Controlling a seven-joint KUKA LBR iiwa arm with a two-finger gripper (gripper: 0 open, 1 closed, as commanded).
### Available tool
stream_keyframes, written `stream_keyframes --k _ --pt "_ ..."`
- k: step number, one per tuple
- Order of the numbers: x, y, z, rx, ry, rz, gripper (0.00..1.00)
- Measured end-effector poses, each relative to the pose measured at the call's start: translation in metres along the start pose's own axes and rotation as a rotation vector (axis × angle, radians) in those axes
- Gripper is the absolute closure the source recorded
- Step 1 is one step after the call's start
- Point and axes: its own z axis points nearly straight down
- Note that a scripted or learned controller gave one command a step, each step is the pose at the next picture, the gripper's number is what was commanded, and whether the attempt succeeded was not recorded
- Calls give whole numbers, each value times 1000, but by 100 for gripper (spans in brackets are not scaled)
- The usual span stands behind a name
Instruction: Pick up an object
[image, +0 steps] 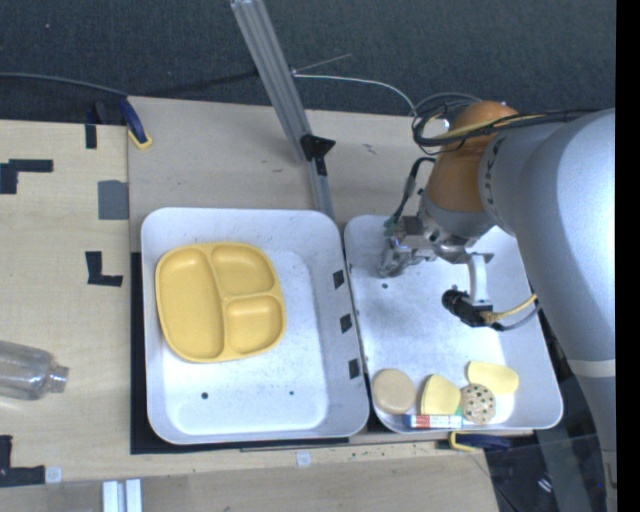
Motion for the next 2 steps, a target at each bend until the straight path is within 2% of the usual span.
stream_keyframes --k 1,2 --pt "83 35 -106 -11 4 -8 100" --pt "90 -3 -100 1 1 0 100"
